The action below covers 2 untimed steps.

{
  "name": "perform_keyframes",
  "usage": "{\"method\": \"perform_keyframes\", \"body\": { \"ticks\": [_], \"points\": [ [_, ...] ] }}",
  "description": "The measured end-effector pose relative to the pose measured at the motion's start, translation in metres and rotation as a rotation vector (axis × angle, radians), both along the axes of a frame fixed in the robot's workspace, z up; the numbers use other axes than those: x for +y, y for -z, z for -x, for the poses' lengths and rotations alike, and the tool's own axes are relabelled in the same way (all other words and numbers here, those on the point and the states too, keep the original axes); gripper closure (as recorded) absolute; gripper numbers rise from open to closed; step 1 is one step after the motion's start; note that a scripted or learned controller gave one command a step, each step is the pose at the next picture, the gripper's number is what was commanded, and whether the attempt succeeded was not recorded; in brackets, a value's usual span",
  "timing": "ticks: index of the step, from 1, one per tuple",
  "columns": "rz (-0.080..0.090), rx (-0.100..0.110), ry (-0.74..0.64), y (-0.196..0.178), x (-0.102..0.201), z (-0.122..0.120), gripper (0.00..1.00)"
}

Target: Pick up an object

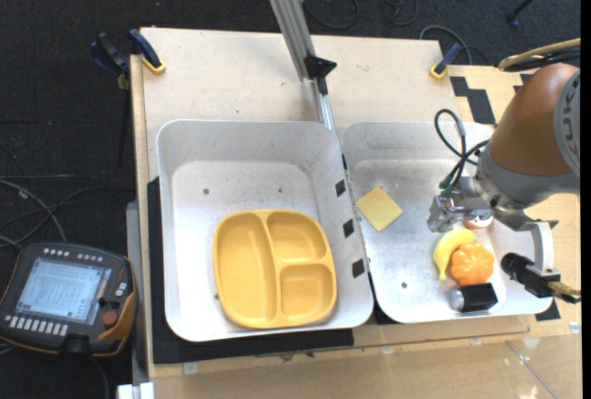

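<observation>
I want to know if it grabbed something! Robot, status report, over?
Tool over right bin, just above the banana. Banana and orange side by side, touching. Yellow square off to the side, not blocking.

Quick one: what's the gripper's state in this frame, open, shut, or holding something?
Gripper: cannot be told; it is over the right bin, close to the banana and the orange.

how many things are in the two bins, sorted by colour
yellow: 3 (tray, square, banana)
orange: 1 (fruit)
black: 1 (block)
total: 5
</observation>
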<state>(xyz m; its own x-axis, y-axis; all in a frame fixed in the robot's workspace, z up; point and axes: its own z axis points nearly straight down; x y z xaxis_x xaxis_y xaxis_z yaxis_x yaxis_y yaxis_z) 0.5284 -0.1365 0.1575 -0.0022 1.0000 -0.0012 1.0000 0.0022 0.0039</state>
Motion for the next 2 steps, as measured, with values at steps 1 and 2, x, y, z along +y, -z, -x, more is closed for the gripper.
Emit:
{"method": "perform_keyframes", "body": {
  "ticks": [1, 2],
  "points": [
    [0.000, -0.003, -0.002, -0.060, 0.007, 0.001, 1.00],
    [0.001, -0.003, -0.001, -0.113, 0.007, -0.001, 1.00]
  ]
}}
